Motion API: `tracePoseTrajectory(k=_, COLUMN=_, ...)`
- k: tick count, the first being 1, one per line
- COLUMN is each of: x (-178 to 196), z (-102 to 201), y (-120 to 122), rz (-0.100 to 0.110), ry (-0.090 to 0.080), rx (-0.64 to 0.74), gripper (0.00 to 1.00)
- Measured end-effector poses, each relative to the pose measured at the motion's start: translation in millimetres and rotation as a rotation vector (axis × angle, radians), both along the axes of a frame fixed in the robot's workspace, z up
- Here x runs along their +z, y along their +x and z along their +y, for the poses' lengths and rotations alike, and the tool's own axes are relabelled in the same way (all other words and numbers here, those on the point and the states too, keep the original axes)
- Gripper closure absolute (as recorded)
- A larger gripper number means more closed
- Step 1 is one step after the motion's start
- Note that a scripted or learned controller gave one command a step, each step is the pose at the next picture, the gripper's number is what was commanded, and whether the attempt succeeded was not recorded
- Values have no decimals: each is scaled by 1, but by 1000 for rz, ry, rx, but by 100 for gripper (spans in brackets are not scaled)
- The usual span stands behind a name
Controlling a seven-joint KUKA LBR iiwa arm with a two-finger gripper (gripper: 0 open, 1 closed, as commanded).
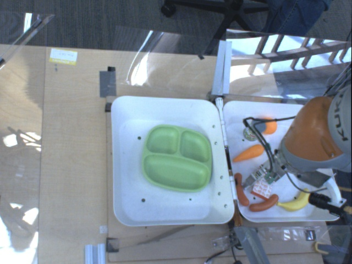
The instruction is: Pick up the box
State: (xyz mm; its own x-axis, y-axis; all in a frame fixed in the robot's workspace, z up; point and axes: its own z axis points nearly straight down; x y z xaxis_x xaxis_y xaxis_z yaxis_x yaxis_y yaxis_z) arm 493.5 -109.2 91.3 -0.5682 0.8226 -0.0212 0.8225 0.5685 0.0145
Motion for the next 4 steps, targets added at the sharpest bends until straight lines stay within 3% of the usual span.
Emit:
tracePoseTrajectory(k=2, x=0, z=3, y=0, rz=0, ry=-5, rx=60, gripper=0)
tracePoseTrajectory(k=3, x=11, z=5, y=3, rz=-7, ry=-3, rx=64, gripper=100)
tracePoseTrajectory(k=4, x=11, z=5, y=3, rz=-6, ry=-3, rx=64, gripper=0)
